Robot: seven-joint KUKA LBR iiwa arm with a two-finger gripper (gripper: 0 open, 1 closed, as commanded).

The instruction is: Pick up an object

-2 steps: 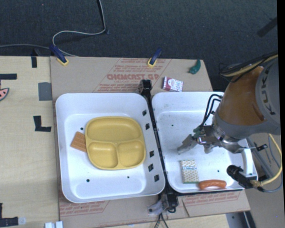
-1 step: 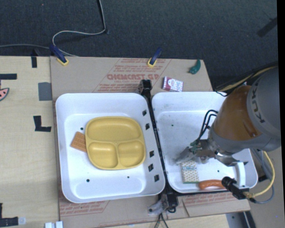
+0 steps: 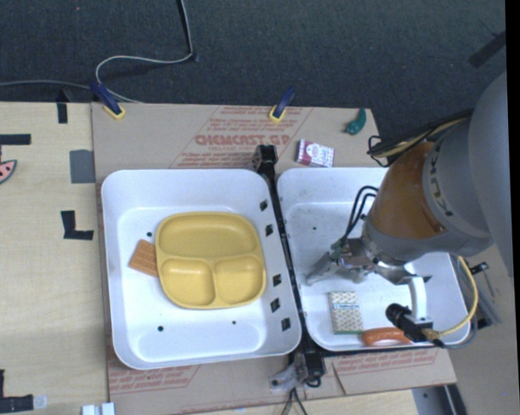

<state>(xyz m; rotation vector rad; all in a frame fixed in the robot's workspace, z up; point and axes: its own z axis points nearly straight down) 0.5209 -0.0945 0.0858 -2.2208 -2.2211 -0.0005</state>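
The tool (image 3: 330,266) hangs low over the right bin (image 3: 307,201), its slim grey tips pointing toward the divider; whether it is released or clenched cannot be told from this slant, and nothing shows between its tips. Just beside it, toward the bin's near edge, lies a small square packet (image 3: 344,311), probably light, flat and a little slippery, so best pinched across its narrow sides; next to that lies an orange stick (image 3: 382,335), slender and likely to roll, so best taken at its middle. In the left bin (image 3: 128,335) sit a yellow divided plate (image 3: 212,257), stiff and broad, hard to span, and a brown wafer (image 3: 143,258) tucked partly under its edge, thin and possibly brittle.
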